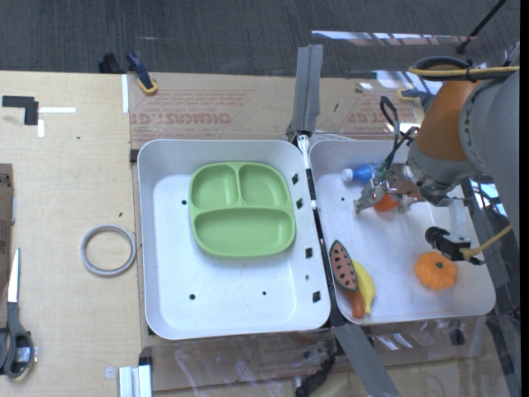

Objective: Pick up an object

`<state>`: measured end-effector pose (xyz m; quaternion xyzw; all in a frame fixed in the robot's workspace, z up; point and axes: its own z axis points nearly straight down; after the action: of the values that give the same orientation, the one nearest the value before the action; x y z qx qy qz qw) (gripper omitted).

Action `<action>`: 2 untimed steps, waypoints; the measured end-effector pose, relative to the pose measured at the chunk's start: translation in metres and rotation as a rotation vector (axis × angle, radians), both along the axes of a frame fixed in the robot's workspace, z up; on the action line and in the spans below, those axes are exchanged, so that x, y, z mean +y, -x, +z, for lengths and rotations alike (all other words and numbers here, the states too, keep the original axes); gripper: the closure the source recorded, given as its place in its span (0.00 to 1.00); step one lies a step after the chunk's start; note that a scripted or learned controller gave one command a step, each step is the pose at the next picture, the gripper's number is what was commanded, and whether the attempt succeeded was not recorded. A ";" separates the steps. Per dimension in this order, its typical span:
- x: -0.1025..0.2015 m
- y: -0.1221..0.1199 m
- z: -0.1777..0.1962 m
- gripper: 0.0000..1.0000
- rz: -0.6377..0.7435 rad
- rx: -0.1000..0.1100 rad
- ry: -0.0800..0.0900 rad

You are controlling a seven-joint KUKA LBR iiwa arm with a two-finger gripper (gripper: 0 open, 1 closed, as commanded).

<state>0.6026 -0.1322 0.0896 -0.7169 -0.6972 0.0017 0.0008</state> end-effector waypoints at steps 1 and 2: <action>0.000 0.001 0.007 1.00 0.003 0.006 0.001; 0.000 0.002 0.006 0.00 0.003 0.010 0.000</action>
<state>0.6007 -0.1320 0.0953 -0.7159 -0.6981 0.0053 0.0045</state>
